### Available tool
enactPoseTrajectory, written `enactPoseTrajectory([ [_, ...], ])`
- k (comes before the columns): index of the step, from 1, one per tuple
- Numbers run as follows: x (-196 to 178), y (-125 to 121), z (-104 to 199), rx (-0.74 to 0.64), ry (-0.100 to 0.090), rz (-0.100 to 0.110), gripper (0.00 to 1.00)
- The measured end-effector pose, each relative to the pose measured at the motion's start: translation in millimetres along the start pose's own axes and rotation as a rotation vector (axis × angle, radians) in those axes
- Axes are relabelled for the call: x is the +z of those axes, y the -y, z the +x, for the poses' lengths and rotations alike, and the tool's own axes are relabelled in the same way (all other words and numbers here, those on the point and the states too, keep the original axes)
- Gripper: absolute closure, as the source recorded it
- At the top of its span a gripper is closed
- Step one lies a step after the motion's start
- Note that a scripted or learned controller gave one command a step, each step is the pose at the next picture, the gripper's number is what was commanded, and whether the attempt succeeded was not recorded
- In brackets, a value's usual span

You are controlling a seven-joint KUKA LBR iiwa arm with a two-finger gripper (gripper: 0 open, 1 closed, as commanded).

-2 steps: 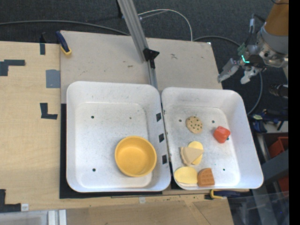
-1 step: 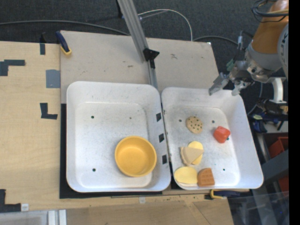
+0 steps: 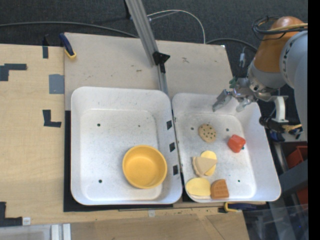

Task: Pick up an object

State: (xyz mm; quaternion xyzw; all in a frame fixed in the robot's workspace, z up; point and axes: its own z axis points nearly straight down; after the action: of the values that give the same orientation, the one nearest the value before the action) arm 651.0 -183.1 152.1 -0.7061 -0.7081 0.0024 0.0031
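My gripper (image 3: 231,103) hangs over the far edge of the right bin (image 3: 260,179), its two grey fingers spread open with nothing between them. Below it in that bin lie a round brown cookie (image 3: 207,132), a small red piece (image 3: 236,143), a pale yellow and tan wedge-shaped piece (image 3: 205,164), a flat yellow disc (image 3: 198,187) and a small orange-brown square (image 3: 219,189). The cookie and red piece lie nearest the gripper, toward the camera from it. A yellow bowl (image 3: 144,166) sits in the left bin (image 3: 90,109) near its front right corner.
A slanted metal pole (image 3: 145,29) rises from behind the bins where they meet. Black cables (image 3: 175,15) run across the dark floor at the back. A blue and yellow clamp (image 3: 67,45) grips the board's far left corner.
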Motion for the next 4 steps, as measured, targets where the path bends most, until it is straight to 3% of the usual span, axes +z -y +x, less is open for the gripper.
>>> enactPoseTrajectory([
  [1,46,2,-5,0.001,0.002,-0.002,0.00],
  [2,32,1,-4,-0.001,0.002,-0.006,1.00],
  [4,-55,1,-6,0.001,0.002,-0.012,1.00],
])
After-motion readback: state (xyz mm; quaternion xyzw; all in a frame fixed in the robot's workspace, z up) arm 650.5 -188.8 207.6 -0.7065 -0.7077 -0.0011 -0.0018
